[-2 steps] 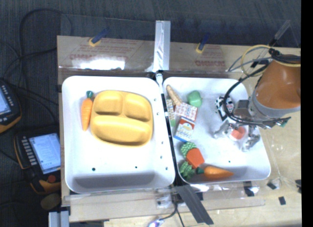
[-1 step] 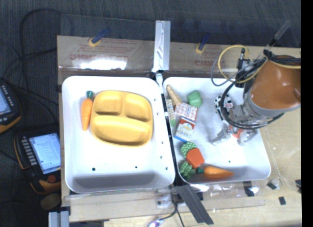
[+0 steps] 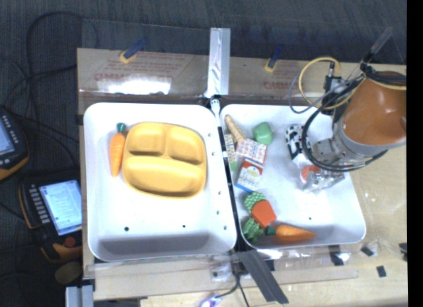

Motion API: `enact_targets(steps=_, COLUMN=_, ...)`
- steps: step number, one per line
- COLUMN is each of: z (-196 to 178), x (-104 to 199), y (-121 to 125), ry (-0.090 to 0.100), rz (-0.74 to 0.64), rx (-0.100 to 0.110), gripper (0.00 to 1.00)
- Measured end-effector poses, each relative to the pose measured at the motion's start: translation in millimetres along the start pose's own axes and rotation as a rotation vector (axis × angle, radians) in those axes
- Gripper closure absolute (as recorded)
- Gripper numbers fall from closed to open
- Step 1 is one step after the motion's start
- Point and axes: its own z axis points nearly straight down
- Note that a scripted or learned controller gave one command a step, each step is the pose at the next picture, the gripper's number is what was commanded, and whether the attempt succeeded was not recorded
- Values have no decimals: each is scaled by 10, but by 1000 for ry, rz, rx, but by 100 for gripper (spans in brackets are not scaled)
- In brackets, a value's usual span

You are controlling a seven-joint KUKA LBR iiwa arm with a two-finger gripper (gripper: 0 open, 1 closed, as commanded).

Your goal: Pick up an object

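One arm (image 3: 370,117) reaching from right, hand (image 3: 322,176) lowered in right bin (image 3: 350,223)

Directly left of the gripper (image 3: 322,178) a black-and-white object (image 3: 295,140) stands close, and farther left a green piece (image 3: 263,131) and small cartons (image 3: 250,164) crowd the right bin's (image 3: 350,229) inner wall — between them and the gripper lies a strip of bare white floor. Below and to its left a carrot (image 3: 291,233) and orange-and-green pieces (image 3: 259,214) block the near corner. Well to the left, in the other bin (image 3: 152,236), a yellow tray (image 3: 165,159) and a second carrot (image 3: 117,152) take the far half — bare floor shows nearer the camera.
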Motion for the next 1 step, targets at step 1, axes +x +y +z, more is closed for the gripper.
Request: enact_targets(steps=1, z=3, x=-20, y=-1, ry=-3, rz=-2, rx=-1, gripper=0)
